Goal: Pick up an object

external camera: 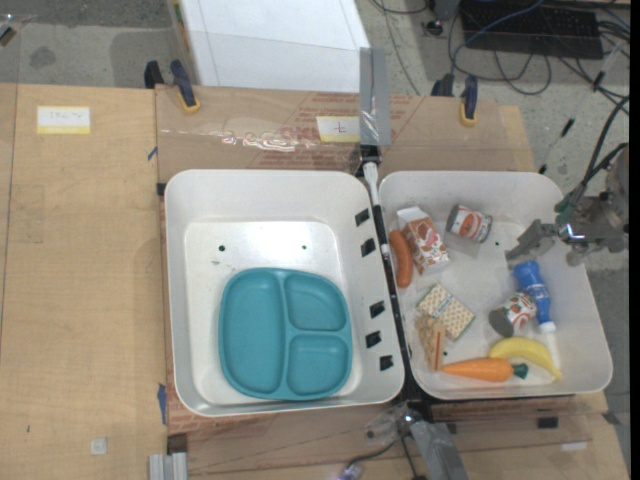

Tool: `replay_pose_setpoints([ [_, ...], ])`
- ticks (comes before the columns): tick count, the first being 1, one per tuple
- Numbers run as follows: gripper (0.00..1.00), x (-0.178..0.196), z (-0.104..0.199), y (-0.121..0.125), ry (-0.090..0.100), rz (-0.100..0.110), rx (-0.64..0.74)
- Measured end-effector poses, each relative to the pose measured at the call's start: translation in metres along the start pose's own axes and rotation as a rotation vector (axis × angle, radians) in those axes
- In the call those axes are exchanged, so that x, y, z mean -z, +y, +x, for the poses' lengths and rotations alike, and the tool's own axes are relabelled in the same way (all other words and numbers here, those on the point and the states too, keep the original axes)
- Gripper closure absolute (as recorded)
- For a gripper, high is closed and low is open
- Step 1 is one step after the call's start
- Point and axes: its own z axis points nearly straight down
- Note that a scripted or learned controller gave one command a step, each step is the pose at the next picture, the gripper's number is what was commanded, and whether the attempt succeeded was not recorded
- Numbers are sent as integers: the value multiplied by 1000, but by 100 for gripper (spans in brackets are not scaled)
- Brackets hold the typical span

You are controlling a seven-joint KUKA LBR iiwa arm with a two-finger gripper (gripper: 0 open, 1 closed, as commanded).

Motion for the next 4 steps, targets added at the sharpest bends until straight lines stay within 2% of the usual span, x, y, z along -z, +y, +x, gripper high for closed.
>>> replay_pose_setpoints([
  [1,0,-184,-18,32,-3,-6,141],
  [2,0,-192,-60,-8,3,4,67],
  [3,100,-181,-64,-8,0,-2,58],
  [4,0,-181,-64,-8,0,-2,58],
])
